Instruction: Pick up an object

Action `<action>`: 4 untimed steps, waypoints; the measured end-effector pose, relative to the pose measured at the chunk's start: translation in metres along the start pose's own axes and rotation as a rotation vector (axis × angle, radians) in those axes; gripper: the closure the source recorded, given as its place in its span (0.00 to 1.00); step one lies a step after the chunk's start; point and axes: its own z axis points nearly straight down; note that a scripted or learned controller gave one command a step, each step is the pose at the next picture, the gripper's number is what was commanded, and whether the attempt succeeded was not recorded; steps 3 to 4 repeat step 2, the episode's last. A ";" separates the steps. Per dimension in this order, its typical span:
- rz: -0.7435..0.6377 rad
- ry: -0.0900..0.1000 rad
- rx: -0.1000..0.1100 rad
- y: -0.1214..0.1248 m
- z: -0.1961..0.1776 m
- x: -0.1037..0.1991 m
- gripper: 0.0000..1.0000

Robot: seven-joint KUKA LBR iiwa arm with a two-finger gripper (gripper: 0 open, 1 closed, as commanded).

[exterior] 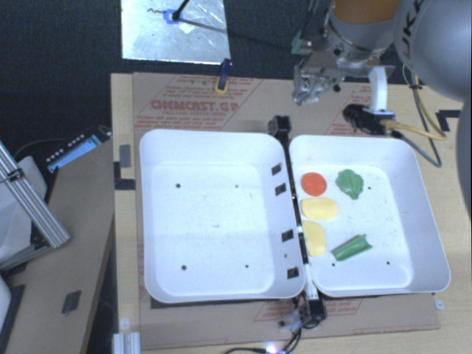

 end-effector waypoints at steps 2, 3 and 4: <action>0.003 0.002 -0.011 0.001 -0.184 0.090 1.00; 0.003 0.002 -0.011 0.001 -0.184 0.090 1.00; 0.003 0.002 -0.011 0.001 -0.184 0.090 1.00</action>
